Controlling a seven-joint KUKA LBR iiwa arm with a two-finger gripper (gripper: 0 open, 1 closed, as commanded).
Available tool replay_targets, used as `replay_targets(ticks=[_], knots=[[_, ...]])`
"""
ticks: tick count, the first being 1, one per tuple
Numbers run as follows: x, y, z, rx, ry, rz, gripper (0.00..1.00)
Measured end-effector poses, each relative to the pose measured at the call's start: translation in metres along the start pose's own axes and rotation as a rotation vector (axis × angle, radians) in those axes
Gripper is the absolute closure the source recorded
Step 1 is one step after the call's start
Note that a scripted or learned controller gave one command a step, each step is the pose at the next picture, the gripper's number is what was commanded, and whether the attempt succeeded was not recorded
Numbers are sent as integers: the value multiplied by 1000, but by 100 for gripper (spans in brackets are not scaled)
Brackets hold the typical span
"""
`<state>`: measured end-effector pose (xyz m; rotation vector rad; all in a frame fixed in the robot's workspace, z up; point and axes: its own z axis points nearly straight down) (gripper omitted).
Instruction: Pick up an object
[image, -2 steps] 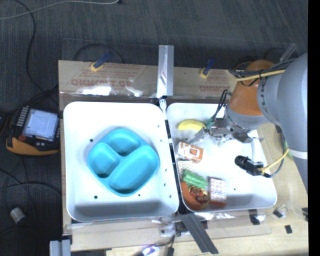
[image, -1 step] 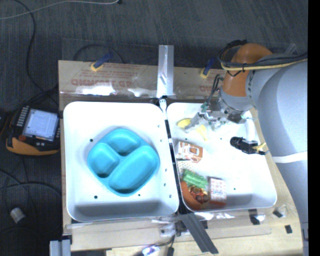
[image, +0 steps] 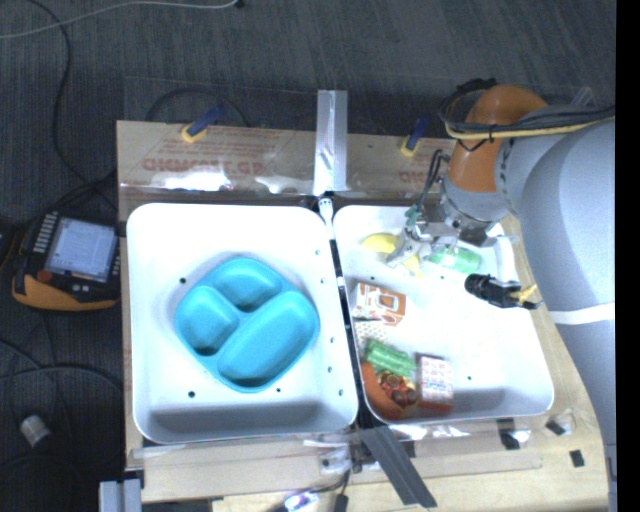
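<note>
My gripper is low over the back of the right bin, under the orange wrist band. A yellow rounded object lies just to its left, and a green bottle-like object lies just to its right. Both sit close against the gripper, and I cannot make out whether either one is between its tips. Nearer the front of this bin lie a white and orange patterned packet, a green packet, a dotted small box and a brown-orange round item.
The left bin holds a blue divided dish. A metal divider post stands behind the two bins. A handheld device rests on the floor at the left. The grey arm covers the right bin's back right corner.
</note>
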<state>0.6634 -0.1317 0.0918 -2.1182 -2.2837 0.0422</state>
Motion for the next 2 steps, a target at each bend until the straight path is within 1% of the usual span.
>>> replay_targets(ticks=[1, 2], knots=[[42, 5, -108, -34, -7, -97, 100], [25, 3, -103, -33, -9, -239, 100]])
